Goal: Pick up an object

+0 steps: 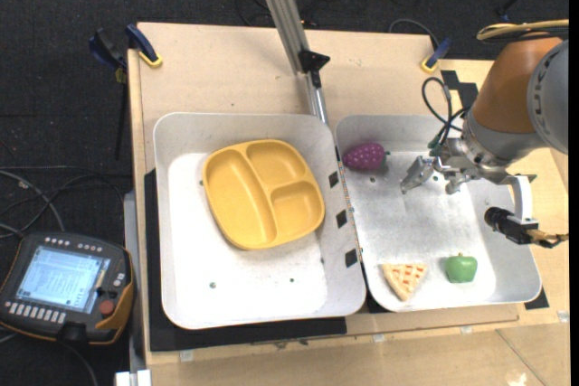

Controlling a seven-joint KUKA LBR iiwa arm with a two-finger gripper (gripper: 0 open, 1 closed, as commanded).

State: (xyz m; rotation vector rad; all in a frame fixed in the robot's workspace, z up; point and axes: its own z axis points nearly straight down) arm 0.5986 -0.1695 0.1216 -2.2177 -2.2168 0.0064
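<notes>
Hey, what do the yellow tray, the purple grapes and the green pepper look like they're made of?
The yellow tray looks like moulded plastic with a matte finish: one even colour and soft rounded dividers between three compartments. The purple grapes seem to be toy plastic or rubber, a single bumpy lump of uniform colour. The green pepper also looks like plastic, smooth with a slight sheen, though it is too small to be sure.

We find no readable text, labels, brands or numbers. Teach pendant (65,287) screen lit, contents too small to read. Bins (253,303), surface (217,68) unmarked.
</notes>
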